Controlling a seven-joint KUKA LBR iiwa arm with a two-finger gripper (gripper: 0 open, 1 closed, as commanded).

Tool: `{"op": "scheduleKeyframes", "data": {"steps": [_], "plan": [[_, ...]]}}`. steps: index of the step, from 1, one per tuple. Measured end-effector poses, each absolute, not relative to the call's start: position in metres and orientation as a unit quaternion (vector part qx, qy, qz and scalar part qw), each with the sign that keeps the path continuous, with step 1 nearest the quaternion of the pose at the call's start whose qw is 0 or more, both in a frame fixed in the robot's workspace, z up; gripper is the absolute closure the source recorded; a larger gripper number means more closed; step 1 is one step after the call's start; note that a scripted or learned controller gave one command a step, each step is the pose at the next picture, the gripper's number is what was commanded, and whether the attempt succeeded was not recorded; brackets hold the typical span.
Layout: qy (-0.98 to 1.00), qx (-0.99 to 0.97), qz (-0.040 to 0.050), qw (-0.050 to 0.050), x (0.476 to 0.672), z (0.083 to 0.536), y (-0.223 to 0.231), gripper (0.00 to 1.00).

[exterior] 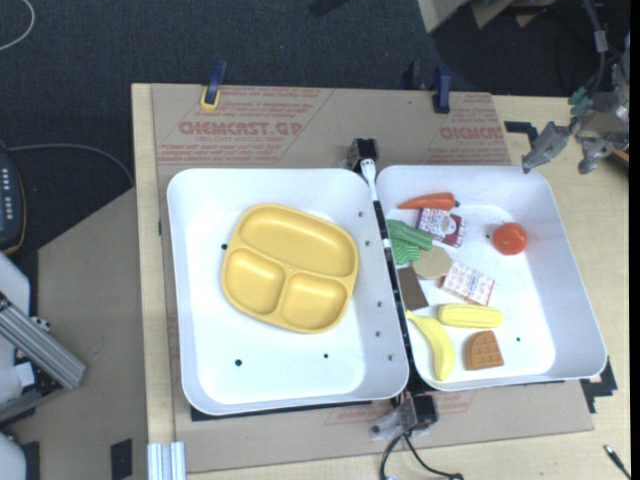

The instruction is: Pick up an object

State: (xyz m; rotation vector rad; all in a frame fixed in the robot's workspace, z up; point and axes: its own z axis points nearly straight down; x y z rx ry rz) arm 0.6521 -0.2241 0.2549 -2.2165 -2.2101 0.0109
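The waffle (484,350) and banana (434,340) lie nearest, in the right bin (565,268). The tomato (510,238) sits apart from the clutter — the easiest pick. The gripper (560,146) hovers beyond the bin's far corner, fingers spread, holding nothing — descend centred.

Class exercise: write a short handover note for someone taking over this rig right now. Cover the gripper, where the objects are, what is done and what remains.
Gripper: above the bench beyond the right bin's far right corner, holding nothing.
Right bin: carrot, tomato, green vegetable, banana, corn cob, waffle and two small red-and-white packets.
Left bin: yellow divided plate, nothing on it.
Done: no object picked yet.
Left: bring the gripper down into the right bin, grasp one item and lift it.
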Motion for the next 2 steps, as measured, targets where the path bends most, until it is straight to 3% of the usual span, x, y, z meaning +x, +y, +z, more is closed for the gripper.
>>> {"op": "scheduleKeyframes", "data": {"steps": [1, 2], "plan": [[-0.707, -0.707, 0.0000, 0.000, 0.655, 0.263, -0.224, 0.00], [-0.708, -0.706, 0.0011, 0.002, 0.658, 0.220, -0.219, 0.00]]}}
